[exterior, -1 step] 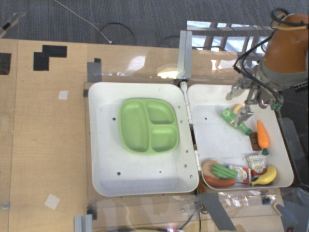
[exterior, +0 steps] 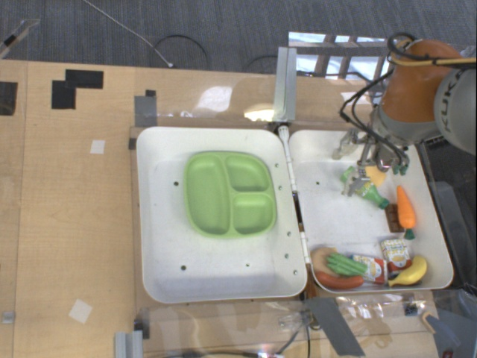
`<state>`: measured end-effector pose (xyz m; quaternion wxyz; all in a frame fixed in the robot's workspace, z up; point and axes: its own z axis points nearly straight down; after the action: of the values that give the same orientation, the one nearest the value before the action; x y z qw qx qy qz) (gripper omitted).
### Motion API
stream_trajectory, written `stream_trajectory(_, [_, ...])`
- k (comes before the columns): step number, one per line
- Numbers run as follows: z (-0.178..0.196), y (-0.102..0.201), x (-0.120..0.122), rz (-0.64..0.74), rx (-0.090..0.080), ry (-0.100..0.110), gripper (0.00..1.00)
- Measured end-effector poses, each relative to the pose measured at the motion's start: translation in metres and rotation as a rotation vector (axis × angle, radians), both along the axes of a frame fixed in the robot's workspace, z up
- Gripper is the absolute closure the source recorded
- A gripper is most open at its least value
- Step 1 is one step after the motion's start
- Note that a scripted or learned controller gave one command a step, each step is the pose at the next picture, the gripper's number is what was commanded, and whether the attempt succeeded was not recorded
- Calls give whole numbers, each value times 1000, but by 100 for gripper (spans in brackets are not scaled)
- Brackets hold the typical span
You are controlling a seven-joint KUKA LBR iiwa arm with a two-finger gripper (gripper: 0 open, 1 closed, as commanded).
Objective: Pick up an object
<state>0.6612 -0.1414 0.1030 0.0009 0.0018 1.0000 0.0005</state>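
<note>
Toys are lying in the right bin, the task leaving open which one is to be picked. Taking the green tray as the landmark, which is sitting in the middle of the left bin, everything else is lying to its right, past the wall between the two bins. A carrot is resting far right of the tray, roughly level with it, its point toward the far side of the tabletop, and a small brown piece is touching the carrot's tray-side edge. Right of the tray and nearer the camera, along the near wall, a cluster is crowding together: a tan round piece, a green bean pod over a red sausage, a small carton and a banana at the end farthest from the tray. The arm is reaching down to the right of the tray and slightly beyond it, and the tool is hanging low over a green piece with a yellow piece just beside it. Whether the tool is open or closed, I cannot tell, since its tip is blurring into those pieces
</note>
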Motion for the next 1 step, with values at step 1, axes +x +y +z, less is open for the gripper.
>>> stream_trajectory(1, [-14, -61, -52, 13, -4, -9, 0])
